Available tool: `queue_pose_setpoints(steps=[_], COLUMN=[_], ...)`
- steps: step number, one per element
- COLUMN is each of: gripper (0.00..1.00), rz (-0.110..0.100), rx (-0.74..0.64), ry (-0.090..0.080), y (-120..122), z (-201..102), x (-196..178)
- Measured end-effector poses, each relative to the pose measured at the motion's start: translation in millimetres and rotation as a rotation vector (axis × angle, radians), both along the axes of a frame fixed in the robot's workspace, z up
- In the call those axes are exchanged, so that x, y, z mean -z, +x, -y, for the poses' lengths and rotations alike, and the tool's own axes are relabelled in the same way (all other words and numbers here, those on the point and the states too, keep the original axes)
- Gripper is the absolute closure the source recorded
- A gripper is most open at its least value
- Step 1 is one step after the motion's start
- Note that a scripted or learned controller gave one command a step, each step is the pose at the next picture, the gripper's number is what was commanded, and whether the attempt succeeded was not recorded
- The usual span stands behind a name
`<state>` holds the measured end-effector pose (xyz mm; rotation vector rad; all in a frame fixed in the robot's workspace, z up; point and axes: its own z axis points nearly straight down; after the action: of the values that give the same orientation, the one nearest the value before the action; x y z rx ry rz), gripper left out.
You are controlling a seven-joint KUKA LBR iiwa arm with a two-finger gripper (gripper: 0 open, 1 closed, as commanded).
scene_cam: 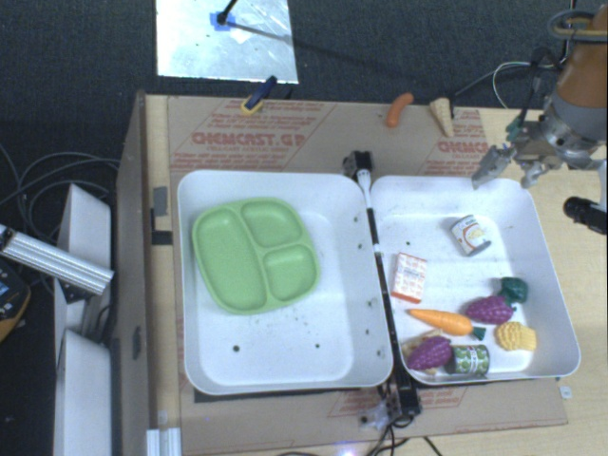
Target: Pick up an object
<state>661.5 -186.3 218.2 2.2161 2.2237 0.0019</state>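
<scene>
Arm (579, 74): we see it reaching in over the far right corner of the right bin (546, 255), orange band up top.
Gripper (504, 166): it hangs above the right bin's far rim, both fingers spread apart, nothing between them.
Right bin, far part: a small white can (470, 235) lies on its side there, the nearest thing to the gripper, yet well apart from it.
Right bin, middle: a little red-and-white box (410, 277) sits close to the divider between the bins.
Right bin, near edge: we've got a carrot (441, 321), two bunches of purple grapes (489, 308), a corn cob (514, 335), a green can (468, 359) and a dark green piece (514, 289), all crowded together, some touching.
Left bin (218, 350): beside the right bin; it bears a green tray (255, 255) with three compartments.
Beyond the right bin: an orange piece (400, 108) and a cone (442, 114) lie on the cardboard, outside both bins.
Progress: as we judge it, barely begun; no object is lifted or even touched.
Left to do: choose a thing, come down over it, close on it, lift it. The white can looks the easiest, standing alone.
</scene>
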Motion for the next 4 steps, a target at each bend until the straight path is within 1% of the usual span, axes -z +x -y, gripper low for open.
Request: queue_pose_setpoints(steps=[1,2,3,4], gripper=[0.0,0.0,1.0,1.0], rz=[-0.004,-0.001,0.003,0.002], rx=[-0.002,0.001,-0.001,-0.001], ry=[0.001,0.001,0.0,0.001], y=[7,-26,-25,8], z=[-2,-30,-30,-83], x=[113,134,122,66])
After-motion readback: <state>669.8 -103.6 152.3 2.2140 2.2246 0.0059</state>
